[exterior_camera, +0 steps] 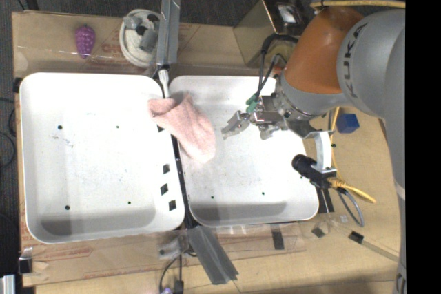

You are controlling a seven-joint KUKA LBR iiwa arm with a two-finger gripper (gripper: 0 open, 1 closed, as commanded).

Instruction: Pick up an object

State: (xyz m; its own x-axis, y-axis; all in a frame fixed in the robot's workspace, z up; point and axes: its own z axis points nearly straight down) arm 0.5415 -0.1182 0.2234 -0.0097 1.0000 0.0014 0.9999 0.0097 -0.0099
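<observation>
One arm low — end effector [238, 122] beside cloth [187, 127]

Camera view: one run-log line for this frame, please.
gripper: over right bin, holding nothing | pink cloth: draped across divider between bins, left of gripper | left bin: no objects | status: no pick yet

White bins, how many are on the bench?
2. The left bin sits on the left side of the bench. The right bin is beside it, under the arm. A pink cloth drapes over the edge where they meet.
</observation>
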